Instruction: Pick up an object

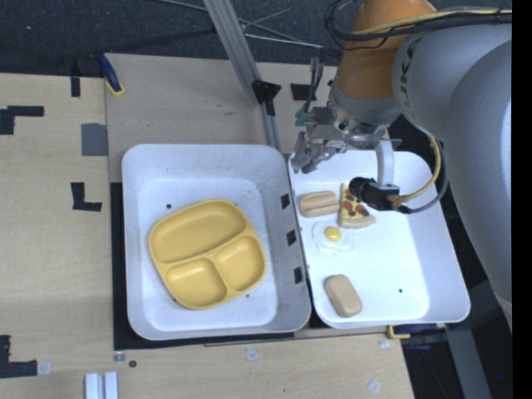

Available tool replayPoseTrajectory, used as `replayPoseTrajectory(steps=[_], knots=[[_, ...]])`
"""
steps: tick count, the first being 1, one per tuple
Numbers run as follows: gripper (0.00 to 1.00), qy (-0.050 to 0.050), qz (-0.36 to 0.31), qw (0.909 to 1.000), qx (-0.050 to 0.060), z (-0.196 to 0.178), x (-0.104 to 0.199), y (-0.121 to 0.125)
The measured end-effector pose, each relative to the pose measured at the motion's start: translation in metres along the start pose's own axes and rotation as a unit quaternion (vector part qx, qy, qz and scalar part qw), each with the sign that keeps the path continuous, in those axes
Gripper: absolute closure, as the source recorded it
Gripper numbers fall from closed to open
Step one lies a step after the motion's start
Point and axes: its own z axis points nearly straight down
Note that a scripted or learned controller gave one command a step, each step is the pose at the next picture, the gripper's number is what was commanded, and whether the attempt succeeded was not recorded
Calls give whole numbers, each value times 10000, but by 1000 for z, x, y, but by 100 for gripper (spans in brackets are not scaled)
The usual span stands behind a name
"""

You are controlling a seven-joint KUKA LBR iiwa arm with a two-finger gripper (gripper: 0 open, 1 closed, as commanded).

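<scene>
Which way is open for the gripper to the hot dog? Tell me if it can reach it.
Probably yes. The gripper hangs just above the hot dog in the right bin; nothing covers it, though the pizza slice lies close beside.

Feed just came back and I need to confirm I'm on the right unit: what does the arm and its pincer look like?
A thick grey arm with a rounded orange band above the wrist. Black cables loop over the band, and a yellow-and-black cable trails below. The pincer is dark grey metal with small, slender parts.

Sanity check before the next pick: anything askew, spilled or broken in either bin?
Nothing stands out. The yellow divided plate lies flat in the left bin. In the right bin, the hot dog, pizza slice, fried egg and bread roll lie loose and apart, as expected. The tool hangs over that bin's far-left corner.
</scene>
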Motion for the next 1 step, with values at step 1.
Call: replayPoseTrajectory(steps=[1], knots=[[100, -6, 7, 10000, 5, 16, 52, -11]])
